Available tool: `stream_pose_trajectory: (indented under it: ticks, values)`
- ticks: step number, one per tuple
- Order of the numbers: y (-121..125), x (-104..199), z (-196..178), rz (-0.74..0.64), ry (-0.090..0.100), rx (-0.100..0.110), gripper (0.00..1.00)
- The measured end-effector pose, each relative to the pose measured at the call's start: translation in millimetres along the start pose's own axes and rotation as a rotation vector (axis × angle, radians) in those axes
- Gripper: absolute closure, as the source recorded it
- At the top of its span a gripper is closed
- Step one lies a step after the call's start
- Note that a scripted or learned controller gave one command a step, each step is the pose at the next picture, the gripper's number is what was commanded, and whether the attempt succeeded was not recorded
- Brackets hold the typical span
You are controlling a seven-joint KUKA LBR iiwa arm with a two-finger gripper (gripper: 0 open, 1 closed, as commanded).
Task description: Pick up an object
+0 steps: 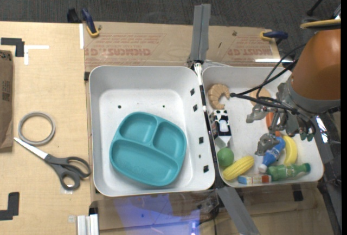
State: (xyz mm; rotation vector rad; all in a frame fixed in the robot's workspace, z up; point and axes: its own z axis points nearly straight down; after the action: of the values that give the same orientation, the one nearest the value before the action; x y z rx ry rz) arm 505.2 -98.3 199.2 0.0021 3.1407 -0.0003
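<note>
Nearest the camera, along the front wall of the right white bin point(317, 171), lie a green plastic bottle point(289, 171) on its side, a small white-and-red tube point(254, 179), a yellow toy corn cob point(238, 167) and a green round toy fruit point(225, 157). Just behind them a yellow toy banana point(291, 150) sits beside a blue-and-white bottle point(271, 154), which touches the tip of the grey two-finger gripper point(267, 143). The gripper reaches down over this cluster from the orange-banded arm point(320, 66) on the right; whether its jaws are released or clenched cannot be told. A black-and-white patterned block point(221, 123) leans by the dividing wall, and a tan croissant-shaped toy point(218, 95) lies toward the back. In the left white bin point(103, 120) rests a teal divided plastic plate point(148, 148). On the bench, grey-handled scissors point(54, 162) lie in front of a roll of tape point(36, 127).
</note>
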Motion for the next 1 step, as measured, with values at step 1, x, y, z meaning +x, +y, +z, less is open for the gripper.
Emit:
stream_pose_trajectory:
  ticks: [1]
  values:
    - [-56.0,-10.8,107.0,0.044,-0.002,0.000,0.00]
